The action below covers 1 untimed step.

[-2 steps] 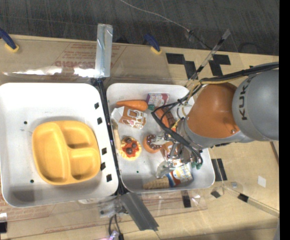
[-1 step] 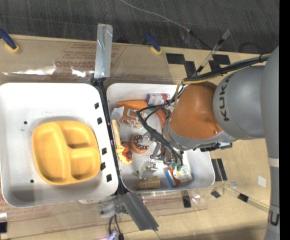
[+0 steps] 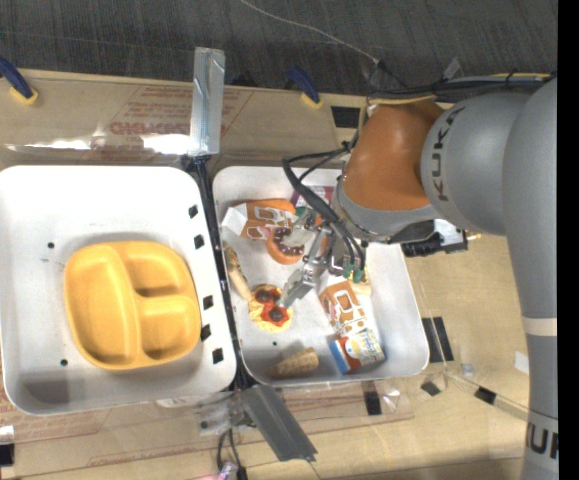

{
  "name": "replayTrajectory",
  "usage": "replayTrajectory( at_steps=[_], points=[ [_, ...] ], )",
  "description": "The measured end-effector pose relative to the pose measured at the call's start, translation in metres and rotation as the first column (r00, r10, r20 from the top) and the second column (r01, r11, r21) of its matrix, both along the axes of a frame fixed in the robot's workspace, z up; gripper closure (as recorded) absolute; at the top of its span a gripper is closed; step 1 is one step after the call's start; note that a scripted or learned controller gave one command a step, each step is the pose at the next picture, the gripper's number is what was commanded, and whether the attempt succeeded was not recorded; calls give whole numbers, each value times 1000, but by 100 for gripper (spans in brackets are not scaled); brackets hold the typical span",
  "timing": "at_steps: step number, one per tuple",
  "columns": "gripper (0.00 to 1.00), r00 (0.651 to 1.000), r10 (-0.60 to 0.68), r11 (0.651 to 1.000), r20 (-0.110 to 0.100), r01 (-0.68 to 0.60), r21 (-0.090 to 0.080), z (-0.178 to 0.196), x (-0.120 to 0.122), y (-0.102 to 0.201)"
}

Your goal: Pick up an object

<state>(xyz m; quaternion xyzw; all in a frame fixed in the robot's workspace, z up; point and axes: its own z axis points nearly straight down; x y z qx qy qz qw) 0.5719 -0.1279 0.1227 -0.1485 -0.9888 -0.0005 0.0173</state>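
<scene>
Item: pick-up attempt, right bin.

Pincer (image 3: pixel 307 273): hangs low over the middle of the right bin (image 3: pixel 409 318), below the orange wrist band. Whether its fingers are spread or closed cannot be told; nothing is seen between them.

Nearest candidate: small toy (image 3: pixel 269 308), yellow and orange with a dark red centre, lying flat on the bin floor just beside and below-left of the pincer tip. Looks soft-edged and low, so likely little height to catch.

Other contents, right bin: orange-and-white packet (image 3: pixel 269 226) at upper left; small carton (image 3: pixel 354 333) with orange, white and blue print at lower right, lying flat; tan cone-shaped piece (image 3: pixel 297 363) near the front wall; pale stick-like item (image 3: pixel 237 273) along the left wall.

Left bin (image 3: pixel 19 208): yellow divided tray (image 3: pixel 129 303), well apart from the arm.

Handling advice: come down straight over one item only, fingers straddling its narrow width, clear of neighbours and cables; close fully before lifting, and lift slowly to check the hold.
</scene>
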Motion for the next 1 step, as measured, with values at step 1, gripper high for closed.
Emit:
replayTrajectory(
  at_steps=[1],
  points=[
    [0, 996, -65, 998, 55, 66, -4, -21, -33, -13]
  ],
)
